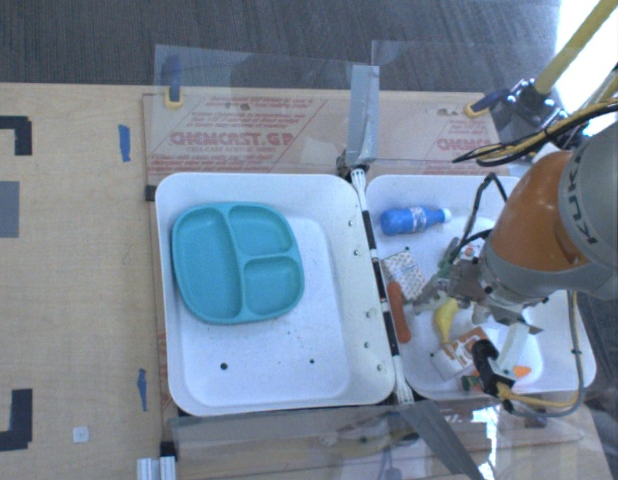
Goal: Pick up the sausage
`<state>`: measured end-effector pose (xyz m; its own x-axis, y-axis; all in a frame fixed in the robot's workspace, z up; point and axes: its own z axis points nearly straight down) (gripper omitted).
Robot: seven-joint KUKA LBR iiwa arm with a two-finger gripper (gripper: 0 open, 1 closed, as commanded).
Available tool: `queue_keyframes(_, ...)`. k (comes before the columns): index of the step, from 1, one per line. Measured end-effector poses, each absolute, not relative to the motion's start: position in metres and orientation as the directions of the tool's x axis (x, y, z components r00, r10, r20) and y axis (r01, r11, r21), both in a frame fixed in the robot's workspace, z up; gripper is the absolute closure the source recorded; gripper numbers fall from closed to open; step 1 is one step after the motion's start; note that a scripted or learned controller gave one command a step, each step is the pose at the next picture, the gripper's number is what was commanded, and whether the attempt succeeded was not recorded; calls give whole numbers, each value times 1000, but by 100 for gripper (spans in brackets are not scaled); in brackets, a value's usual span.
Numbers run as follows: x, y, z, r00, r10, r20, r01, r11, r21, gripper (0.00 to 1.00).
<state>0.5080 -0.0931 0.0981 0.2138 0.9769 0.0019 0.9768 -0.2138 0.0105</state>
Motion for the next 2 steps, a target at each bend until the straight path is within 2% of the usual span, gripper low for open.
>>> queue_keyframes(1, 508, -93, 98, 214, 977, 2, 977, -214, 10, 0)
queue_keyframes(2, 542, -141, 87, 56, 998, 1, 998, -56, 6, 0)
